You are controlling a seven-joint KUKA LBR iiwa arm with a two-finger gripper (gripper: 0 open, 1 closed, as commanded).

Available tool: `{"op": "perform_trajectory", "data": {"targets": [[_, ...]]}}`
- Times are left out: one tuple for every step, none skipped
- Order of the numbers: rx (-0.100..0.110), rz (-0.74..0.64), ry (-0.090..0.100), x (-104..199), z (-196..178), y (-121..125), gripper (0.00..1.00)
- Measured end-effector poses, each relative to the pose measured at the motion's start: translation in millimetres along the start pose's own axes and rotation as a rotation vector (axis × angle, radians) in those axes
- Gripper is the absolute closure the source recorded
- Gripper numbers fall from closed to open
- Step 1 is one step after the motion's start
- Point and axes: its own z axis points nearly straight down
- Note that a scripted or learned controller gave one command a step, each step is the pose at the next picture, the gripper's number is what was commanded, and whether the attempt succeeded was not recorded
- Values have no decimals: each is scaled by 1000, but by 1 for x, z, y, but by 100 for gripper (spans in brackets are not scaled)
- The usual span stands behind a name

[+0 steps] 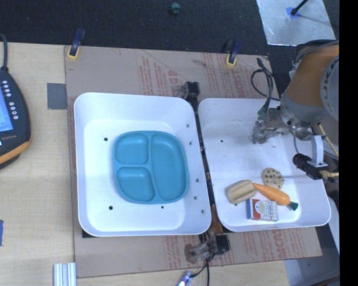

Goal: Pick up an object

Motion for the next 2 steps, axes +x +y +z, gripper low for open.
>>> {"op": "perform_trajectory", "data": {"targets": [[4,3,0,-8,12,-54,100],[2,1,0,28,-17,-41,100]]}}
